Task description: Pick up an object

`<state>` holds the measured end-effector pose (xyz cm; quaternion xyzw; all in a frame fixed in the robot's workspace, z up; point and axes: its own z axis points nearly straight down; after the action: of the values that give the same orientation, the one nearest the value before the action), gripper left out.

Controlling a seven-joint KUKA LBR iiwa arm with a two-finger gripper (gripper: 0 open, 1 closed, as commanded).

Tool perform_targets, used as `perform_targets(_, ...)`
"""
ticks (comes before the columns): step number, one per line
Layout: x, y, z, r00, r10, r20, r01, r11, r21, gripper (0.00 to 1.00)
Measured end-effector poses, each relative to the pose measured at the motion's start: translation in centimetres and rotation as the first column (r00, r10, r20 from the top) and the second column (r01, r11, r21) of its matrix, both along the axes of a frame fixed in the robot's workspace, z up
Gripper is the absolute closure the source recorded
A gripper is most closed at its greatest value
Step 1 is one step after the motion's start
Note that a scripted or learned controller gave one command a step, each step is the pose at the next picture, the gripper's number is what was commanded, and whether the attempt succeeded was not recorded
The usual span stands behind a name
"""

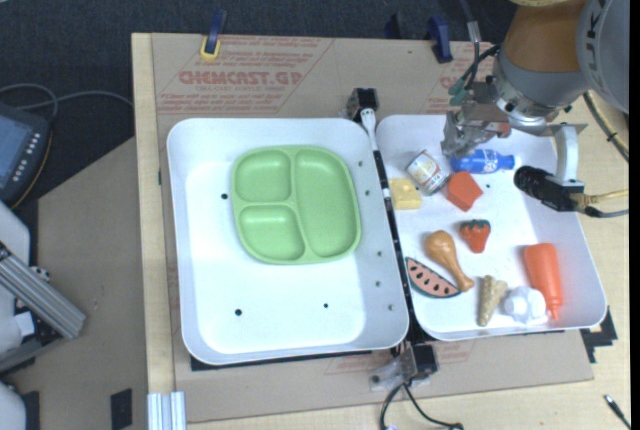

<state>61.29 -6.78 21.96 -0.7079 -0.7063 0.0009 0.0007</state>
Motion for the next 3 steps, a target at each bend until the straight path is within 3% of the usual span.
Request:
perform_targets(1,-0.1,1.1,-0.3,1.0,0.003,0.0,-0.003,1.0,0.001,1.0)
perform_targets(2,1.4,0.9,0.2,1.0,0.004,0.006,-0.004,1.0,-0.001,1.0)
perform_targets(3,0.2,0.8,-0.5,1.0,0.002,-0.001,-0.002,1.0,0.0,1.0)
